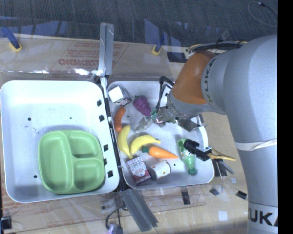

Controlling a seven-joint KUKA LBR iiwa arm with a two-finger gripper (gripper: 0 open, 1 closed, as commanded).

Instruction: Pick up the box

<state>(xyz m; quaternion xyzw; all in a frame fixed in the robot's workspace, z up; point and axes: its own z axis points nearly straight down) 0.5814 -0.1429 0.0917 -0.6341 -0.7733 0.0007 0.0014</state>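
The arm bends in from 3 o'clock, its gripper [147, 121] low over the right bin's [201, 178] centre; I cannot tell whether it is open or closed. The box [137, 170] lies apart at its 6 o'clock, beside the bananas [133, 141].

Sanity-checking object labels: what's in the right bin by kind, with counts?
Bananas: 2
Carrots: 2
Purple grapes: 1
Green bottle: 1
Can: 1
Red-and-white box: 1
White container: 1
Total: 9
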